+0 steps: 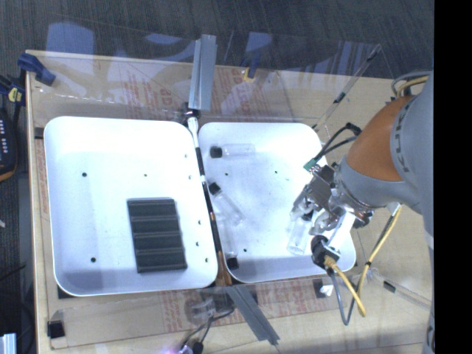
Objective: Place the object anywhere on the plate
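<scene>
The claw [304, 223] hung low at four o'clock in the right bin [254, 142], seemingly reaching for a clear object [298, 236]. Its grip couldn't be told. The dark ridged plate [156, 234] lay at seven o'clock in the left bin [81, 135].

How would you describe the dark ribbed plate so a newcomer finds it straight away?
Start with the left white bin of the two side by side. The dark grey ribbed rectangular plate lies flat on its floor, toward the near edge and the divider. It is the single large dark shape there, crossed by raised ridges.
</scene>
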Controlling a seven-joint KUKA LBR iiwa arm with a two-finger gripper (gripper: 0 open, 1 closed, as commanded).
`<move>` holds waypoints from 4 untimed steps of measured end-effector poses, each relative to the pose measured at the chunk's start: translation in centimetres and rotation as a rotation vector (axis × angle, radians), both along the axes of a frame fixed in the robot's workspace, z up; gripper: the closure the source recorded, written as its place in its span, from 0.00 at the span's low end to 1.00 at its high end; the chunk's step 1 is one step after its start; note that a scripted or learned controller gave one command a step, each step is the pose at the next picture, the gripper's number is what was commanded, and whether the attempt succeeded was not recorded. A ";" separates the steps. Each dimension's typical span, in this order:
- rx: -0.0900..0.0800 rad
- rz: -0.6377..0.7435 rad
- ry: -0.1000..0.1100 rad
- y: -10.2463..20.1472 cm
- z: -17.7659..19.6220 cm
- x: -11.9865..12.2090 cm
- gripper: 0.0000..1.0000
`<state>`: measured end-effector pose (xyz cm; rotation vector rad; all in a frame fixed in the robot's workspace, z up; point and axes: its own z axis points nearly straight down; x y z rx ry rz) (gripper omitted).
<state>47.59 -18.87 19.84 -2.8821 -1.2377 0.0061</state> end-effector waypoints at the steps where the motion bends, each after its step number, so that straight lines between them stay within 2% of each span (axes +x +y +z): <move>1: -0.001 0.509 -0.003 8.0 1.3 4.0 1.00; 2: 0.001 0.614 -0.003 14.4 0.3 9.1 1.00; 3: 0.002 0.671 0.000 21.9 -0.8 -0.1 1.00; 4: -0.002 0.347 -0.001 29.2 2.0 -0.1 1.00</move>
